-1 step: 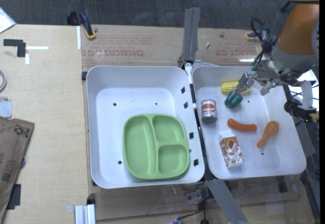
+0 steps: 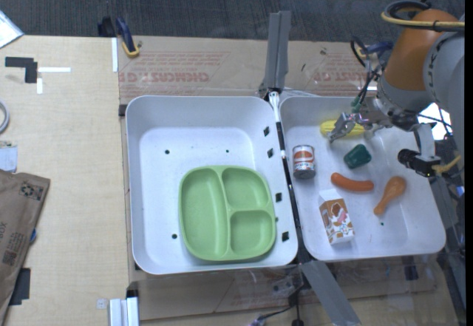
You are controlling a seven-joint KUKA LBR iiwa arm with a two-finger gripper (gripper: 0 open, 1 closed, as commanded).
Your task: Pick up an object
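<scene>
Six objects lie in the right bin (image 2: 436, 232), where I have the gripper (image 2: 344, 127) lowered at the far end. Its metal fingertips sit at the near end of a yellow object (image 2: 332, 126), which looks like a banana or corn cob. I cannot tell whether the fingers are spread or closed, and nothing is visibly held.

Step in hand, as I judge it: approach and descent, grasp not yet confirmed. The yellow object is the likeliest target.

Positions relative to the gripper:
- Green block (image 2: 358, 156): just beside, toward the camera.
- Small can (image 2: 303, 162): near, on the side of the left bin.
- Orange sausage (image 2: 352, 183): beyond the green block.
- Drumstick (image 2: 389, 194): toward the arm's side, nearer the camera.
- Carton (image 2: 336, 219): well apart, at the near end.

The next move calls for centring the fingers over the yellow object, closing, then lifting straight up.

Edges and room: the far bin wall runs close behind the gripper, and the divider between the bins is near the yellow object's far tip. Open floor lies toward the arm's side. A green tray (image 2: 226, 212) occupies the left bin (image 2: 140, 169).
</scene>
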